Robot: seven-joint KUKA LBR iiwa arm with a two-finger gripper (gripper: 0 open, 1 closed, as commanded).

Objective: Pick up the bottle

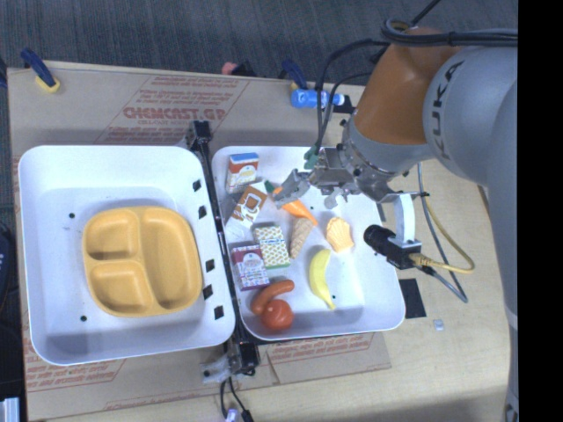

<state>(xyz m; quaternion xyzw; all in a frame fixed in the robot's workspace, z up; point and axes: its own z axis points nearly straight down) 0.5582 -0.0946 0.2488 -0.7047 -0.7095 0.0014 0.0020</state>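
Partly, the arm (422, 104) hides the right bin's (387, 310) far corner.

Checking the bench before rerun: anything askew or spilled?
Nothing spilled or broken. Toy food lies jumbled in the right bin, some cartons tilted. The yellow tray sits flat in the left bin. The pincer hovers over the right bin.

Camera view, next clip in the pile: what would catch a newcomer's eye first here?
The grey arm with its orange band reaches in from the right, its gripper low over the right bin. That bin holds a jumble of toy food: a banana, a tomato, small cartons. In the left bin lies a yellow compartment tray.
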